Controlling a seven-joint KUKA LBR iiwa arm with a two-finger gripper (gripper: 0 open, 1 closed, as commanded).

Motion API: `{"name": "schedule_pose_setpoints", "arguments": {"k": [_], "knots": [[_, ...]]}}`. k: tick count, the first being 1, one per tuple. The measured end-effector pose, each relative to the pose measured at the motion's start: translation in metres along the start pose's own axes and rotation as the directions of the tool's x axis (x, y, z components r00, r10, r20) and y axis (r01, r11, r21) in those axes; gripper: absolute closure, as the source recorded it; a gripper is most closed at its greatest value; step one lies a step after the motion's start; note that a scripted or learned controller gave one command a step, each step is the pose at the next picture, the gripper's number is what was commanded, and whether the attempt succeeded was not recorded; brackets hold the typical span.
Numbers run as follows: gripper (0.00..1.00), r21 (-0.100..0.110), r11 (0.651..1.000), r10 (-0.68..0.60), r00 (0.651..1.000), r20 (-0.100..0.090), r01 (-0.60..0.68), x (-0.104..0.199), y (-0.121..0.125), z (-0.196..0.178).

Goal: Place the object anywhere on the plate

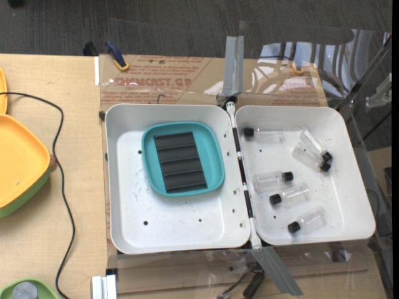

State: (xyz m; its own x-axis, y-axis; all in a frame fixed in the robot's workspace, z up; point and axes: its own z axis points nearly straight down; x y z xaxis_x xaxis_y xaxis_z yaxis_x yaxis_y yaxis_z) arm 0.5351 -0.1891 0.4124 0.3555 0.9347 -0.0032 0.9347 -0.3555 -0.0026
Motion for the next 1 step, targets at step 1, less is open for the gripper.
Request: {"name": "schedule_pose_setpoints", "arguments": {"k": [1], "knots": [[0.0, 0.002, 0.987, 0.158, 0.987, 0.0, -0.158, 0.0133, 0.0578, -0.0271]]}}
